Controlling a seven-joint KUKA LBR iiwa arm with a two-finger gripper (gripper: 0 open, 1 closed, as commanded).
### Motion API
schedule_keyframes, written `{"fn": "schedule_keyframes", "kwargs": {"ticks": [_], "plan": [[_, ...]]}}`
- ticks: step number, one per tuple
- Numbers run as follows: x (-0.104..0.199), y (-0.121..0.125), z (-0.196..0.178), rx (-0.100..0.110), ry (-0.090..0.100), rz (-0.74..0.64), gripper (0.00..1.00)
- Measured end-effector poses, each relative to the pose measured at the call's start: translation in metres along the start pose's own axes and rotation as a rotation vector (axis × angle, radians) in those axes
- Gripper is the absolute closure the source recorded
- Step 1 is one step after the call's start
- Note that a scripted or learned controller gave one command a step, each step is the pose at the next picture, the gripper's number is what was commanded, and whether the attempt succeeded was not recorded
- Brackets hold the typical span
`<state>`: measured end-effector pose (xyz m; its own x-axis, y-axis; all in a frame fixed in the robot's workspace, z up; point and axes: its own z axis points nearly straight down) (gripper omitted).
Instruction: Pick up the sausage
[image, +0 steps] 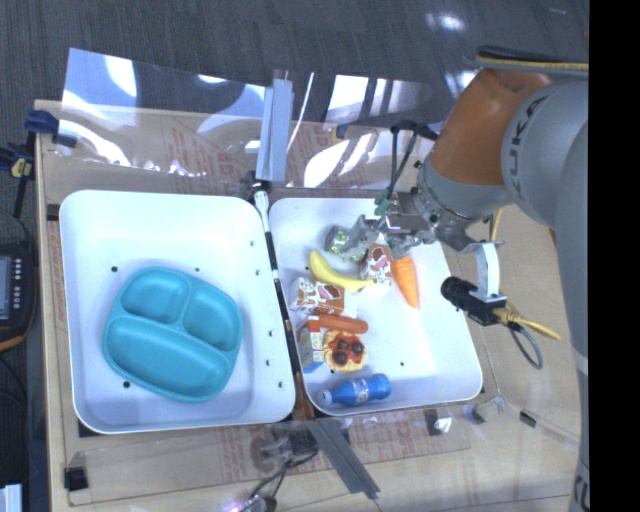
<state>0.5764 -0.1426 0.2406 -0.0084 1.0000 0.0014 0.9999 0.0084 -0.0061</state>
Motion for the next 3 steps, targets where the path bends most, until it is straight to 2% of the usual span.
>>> {"fn": "schedule_keyframes", "kwargs": {"ticks": [1,2,3], "plan": [[-0.03,-0.074,0.08,0.0,0.0,0.004,0.0],[0.01,-0.019,0.15,-0.001,-0.001,0.166,0.0],[0.01,-0.019,0.141,0.002,-0.001,0.163,1.0]]}}
